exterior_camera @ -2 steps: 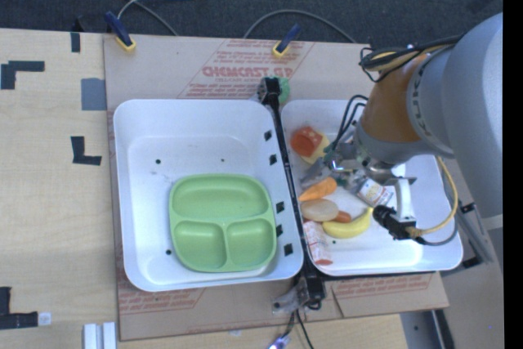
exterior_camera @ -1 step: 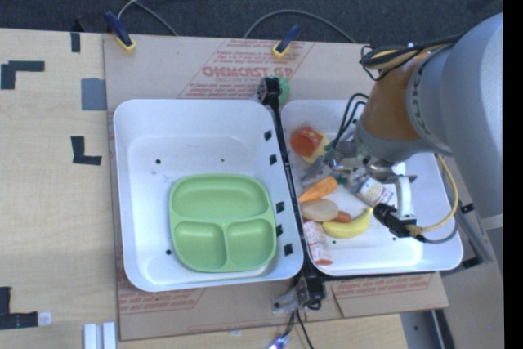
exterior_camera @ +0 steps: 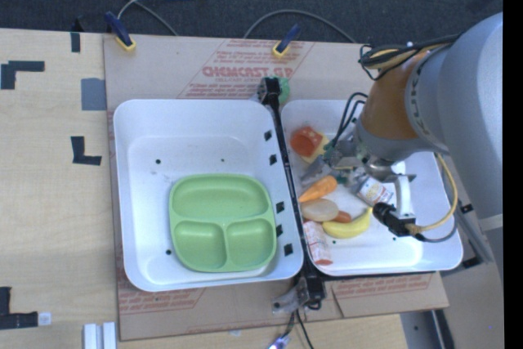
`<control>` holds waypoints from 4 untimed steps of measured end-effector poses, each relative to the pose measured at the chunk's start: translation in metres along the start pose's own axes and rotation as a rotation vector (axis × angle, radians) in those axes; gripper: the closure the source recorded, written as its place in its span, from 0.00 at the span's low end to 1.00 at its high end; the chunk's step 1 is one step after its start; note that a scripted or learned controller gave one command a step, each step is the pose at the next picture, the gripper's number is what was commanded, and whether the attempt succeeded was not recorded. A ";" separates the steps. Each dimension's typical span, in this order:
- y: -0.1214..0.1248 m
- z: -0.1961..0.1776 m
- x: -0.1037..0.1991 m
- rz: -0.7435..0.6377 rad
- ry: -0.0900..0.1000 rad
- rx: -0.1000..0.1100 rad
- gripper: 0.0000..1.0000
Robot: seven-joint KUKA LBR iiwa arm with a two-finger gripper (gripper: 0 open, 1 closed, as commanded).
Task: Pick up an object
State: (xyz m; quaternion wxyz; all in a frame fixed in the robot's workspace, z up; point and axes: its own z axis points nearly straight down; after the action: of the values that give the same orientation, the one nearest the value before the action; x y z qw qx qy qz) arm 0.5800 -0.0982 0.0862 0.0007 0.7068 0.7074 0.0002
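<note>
The right bin (exterior_camera: 425, 253) holds a heap of small objects. Among them are a red-orange piece (exterior_camera: 306, 140), an orange carrot (exterior_camera: 319, 189), a pale round item (exterior_camera: 320, 210), a yellow banana (exterior_camera: 348, 227) and a small white bottle (exterior_camera: 374, 192). A red-and-white packet (exterior_camera: 317, 244) lies by the bin's left wall. My gripper (exterior_camera: 339, 159) is low inside this bin, just right of the red-orange piece and above the carrot. The wrist and orange band (exterior_camera: 392, 106) hide much of it.
The left bin (exterior_camera: 139, 135) carries a green divided plate (exterior_camera: 221, 222). A black divider clip (exterior_camera: 271, 90) sits where the two bins meet. Cables (exterior_camera: 425, 229) loop off the wrist over the right bin's far side.
</note>
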 end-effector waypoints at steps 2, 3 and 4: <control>0.004 0.000 0.002 0.001 0.000 0.000 0.00; 0.025 0.000 0.003 0.000 0.000 -0.002 0.00; -0.053 0.000 0.004 0.002 -0.001 -0.001 0.00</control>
State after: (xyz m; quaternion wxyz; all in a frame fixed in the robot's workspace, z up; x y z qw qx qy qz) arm 0.5268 -0.0947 0.0863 0.0015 0.7075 0.7068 0.0004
